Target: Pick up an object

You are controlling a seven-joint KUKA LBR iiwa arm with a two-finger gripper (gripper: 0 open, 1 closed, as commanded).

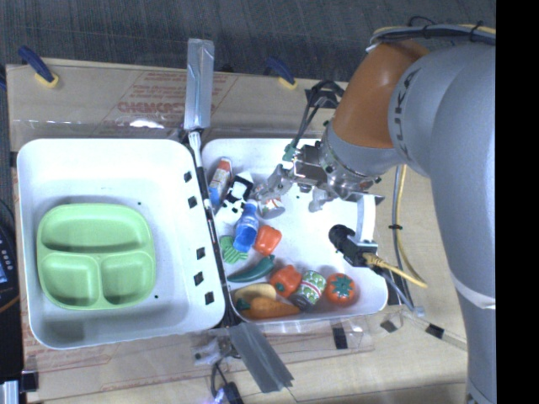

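**A:** You asked where we are. Start with the big grey arm (pixel 438 141). It reaches in from the right, over the worktop (pixel 84 91), and bends down into the right bin (pixel 307 230).

**B:** And the left bin (pixel 34 167)?

**A:** It has just a green tray (pixel 97 255) with three parts. You can leave that side alone. All the little toys are in the right bin.

**B:** Which toys do you see?

**A:** Most of them sit in a heap along the near side and the left wall of that bin. There is a carrot (pixel 265 308) at the front and a red tomato (pixel 341 289) in the near right corner. An orange pepper (pixel 268 240) touches a blue bottle (pixel 247 228) near the middle.

**B:** So what step is this?

**A:** I think it is the reaching step. The fingers (pixel 271 190) are low in the bin, just beside the top of the blue bottle. Nothing sits between them, so nothing is picked up yet.

**B:** Are they wide or narrow?

**A:** I cannot tell. They are too small and mixed up with the metal bits around them.

**B:** What should I watch for next?

**A:** The blue bottle looks like the closest thing to grab. The next move needs the fingers to go down around it, one on each side, and then squeeze. The pepper is pressed right against the bottle, so it may get bumped or get in the way. Then the arm must lift straight up, and you check that the bottle comes with it.
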